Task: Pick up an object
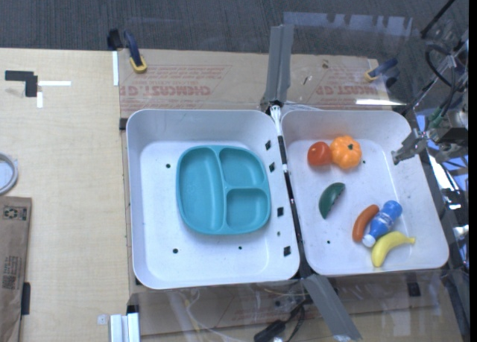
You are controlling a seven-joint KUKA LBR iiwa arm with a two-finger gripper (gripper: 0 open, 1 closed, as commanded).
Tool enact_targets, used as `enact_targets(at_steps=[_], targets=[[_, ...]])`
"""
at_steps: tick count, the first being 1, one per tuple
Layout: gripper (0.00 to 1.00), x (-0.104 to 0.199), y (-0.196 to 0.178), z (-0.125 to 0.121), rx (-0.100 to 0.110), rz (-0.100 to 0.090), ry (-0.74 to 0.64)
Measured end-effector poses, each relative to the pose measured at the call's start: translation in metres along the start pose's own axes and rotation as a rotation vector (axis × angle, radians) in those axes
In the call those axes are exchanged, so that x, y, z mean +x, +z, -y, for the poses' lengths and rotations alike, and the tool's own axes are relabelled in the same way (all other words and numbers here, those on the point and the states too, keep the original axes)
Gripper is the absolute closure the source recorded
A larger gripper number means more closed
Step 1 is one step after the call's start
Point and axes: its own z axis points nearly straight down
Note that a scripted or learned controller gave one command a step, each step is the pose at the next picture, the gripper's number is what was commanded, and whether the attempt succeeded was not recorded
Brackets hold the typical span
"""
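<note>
Gripper: we see the gripper (pixel 402 153) at the right bin's (pixel 417 258) right rim; nothing sits between its fingers.
Objects: tomato (pixel 318 153), orange pumpkin (pixel 346 151), green pepper (pixel 331 199), sausage (pixel 364 222), bottle (pixel 383 220) and banana (pixel 389 247) all lie in that bin.
Progress: we judge picking not begun.

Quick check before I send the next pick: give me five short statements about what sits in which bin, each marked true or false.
1. The teal divided plate lies in the left bin. True.
2. The banana lies on the plate. False: it lies in the right bin, near its front edge.
3. The tomato and the small orange pumpkin sit side by side. True.
4. The blue and white bottle stands alone at the back of the right bin. False: it lies between the orange sausage and the banana.
5. The dark green vegetable is in the right bin. True.
</note>
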Motion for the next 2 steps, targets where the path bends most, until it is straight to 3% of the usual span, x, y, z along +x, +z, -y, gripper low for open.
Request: enact_targets(at_steps=[1,2], targets=[[0.0,0.008,0.136,0.033,0.0,-0.001,-0.029],[0.0,0.045,0.176,0.055,0.0,-0.001,0.039]])
